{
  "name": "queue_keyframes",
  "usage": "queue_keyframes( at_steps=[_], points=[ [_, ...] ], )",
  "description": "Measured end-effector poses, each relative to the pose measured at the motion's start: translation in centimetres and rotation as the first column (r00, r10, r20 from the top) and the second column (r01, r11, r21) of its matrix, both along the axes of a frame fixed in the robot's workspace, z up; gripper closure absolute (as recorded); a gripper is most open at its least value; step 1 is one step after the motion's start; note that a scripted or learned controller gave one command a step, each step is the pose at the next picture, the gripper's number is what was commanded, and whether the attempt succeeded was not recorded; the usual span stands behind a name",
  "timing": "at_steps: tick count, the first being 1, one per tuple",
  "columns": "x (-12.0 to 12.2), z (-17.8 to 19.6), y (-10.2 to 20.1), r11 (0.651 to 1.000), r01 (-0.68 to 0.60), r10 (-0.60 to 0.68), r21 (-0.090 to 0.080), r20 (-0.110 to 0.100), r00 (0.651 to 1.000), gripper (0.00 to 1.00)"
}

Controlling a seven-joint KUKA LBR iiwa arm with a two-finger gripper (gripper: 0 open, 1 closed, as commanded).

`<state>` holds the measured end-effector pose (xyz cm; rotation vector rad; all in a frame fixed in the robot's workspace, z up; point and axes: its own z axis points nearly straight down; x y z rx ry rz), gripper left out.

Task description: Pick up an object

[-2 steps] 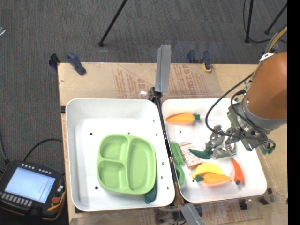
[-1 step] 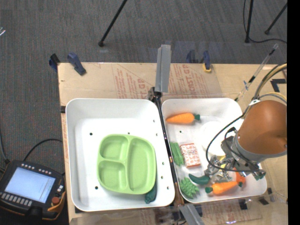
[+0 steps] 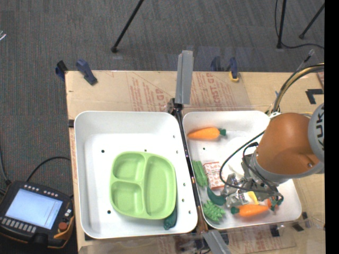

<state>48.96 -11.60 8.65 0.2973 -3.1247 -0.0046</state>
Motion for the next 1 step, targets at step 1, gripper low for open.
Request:
queue_keyframes(
  at_steps=[1],
  points=[
    [0.15, 0.09, 0.03, 1.000, -0.001, 0.001, -0.001, 0.006, 1.000, 0.00]
  ],
)
